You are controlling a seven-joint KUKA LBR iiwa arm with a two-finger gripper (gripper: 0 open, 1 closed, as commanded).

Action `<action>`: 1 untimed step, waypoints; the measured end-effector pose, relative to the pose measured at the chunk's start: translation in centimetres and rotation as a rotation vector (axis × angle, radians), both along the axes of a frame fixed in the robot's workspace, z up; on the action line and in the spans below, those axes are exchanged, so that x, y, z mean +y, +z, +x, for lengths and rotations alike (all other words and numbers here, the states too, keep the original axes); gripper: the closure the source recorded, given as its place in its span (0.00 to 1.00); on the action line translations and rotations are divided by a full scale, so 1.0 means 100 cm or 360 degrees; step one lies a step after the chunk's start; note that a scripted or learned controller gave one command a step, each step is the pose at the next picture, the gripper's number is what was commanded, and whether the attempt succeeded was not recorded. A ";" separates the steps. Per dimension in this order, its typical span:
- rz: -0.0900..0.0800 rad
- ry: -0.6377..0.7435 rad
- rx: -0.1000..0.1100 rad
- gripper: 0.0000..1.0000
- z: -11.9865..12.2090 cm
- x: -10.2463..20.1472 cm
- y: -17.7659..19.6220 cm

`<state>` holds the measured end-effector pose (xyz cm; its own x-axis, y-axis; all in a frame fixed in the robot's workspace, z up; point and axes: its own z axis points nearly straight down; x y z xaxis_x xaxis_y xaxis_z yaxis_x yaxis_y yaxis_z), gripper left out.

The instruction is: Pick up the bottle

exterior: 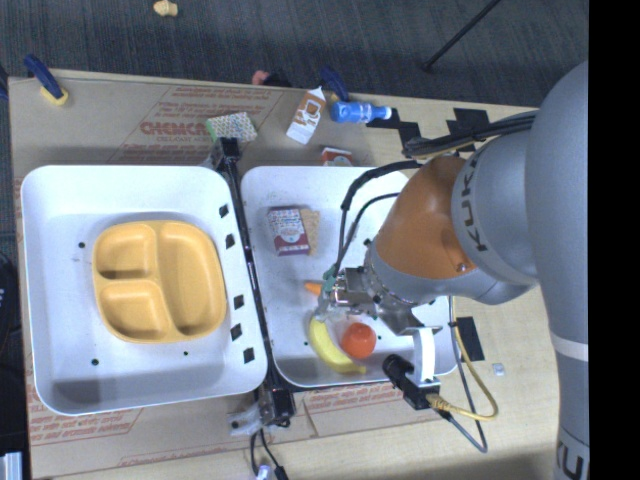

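A small blue bottle (358,113) lies on its side on the cardboard beyond the far edge of the right bin (262,268). My gripper (345,293) is low inside that bin, near its front half, well apart from the bottle. It hangs just above a yellow banana (325,348) and a red-orange ball (359,340), with a small orange piece (313,288) at its left. The arm's orange band (425,228) and grey body hide the bin's right half.
A red and white box (288,230) lies in the right bin's far left part. The left bin (50,268) holds a yellow divided plate (160,278). A small carton (306,116), a patterned packet (231,125) and blue clamps (44,78) sit along the far edge.
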<state>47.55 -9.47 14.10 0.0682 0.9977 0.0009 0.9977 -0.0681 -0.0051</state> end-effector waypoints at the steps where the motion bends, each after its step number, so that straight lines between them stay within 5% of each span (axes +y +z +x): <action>1: -0.0001 0.0300 -0.0005 1.00 0.001 -0.067 0.077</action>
<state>47.63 -16.13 21.83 -0.1202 0.9927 0.0005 0.9927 0.1202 -0.0023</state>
